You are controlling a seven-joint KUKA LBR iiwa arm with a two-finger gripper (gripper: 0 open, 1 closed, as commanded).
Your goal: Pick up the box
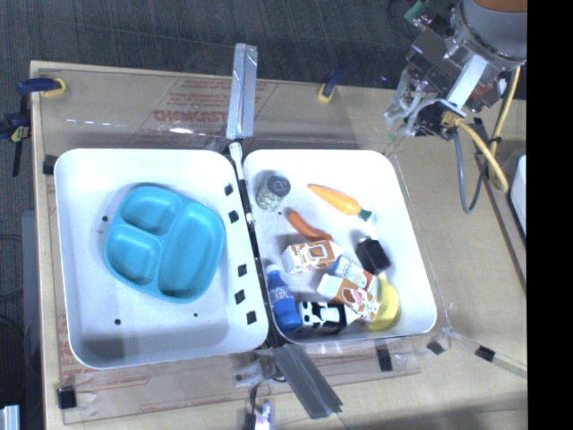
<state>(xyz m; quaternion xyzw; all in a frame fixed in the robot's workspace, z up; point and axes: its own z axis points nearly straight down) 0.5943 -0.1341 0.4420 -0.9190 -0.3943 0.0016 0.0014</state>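
The left bin [81, 330] holds a blue tray [166, 243] near its middle. The right bin [407, 231] holds the box [309, 256] at its centre, another carton [349, 292] just beside it, two carrots [337, 200], a banana [385, 305], a bottle [282, 301] and a jar [271, 191]. The gripper [405, 115] hangs above the tabletop beyond that bin's far right corner, clamped on nothing; how its jaws stand I cannot tell.

pretty even overhead light, bright enough, both white bins [405, 206] a bit blown out with soft shadows along their walls; glare on the clear sheet left of the gripper [407, 119], overall slightly soft focus
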